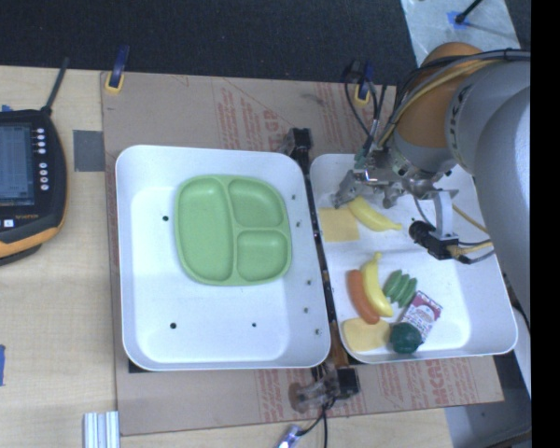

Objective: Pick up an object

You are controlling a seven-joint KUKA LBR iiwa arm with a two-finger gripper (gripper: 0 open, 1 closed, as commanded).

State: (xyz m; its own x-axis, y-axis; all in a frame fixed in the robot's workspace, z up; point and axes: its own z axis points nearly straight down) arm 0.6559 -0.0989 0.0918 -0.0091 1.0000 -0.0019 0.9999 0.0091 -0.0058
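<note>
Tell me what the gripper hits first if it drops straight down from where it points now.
Probably the yellow banana just below the gripper in the right bin; depth is unclear, so it could miss and meet the bin floor.

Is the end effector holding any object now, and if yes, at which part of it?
It cannot be told. The end effector hangs over the right bin, right above one end of a yellow banana, but no grip on it is visible.

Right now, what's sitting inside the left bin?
Inside the left bin lies one green divided plate with three compartments, flat on the floor toward the back. Whatever the plate covers cannot be seen. The gripper is over the right bin.
</note>
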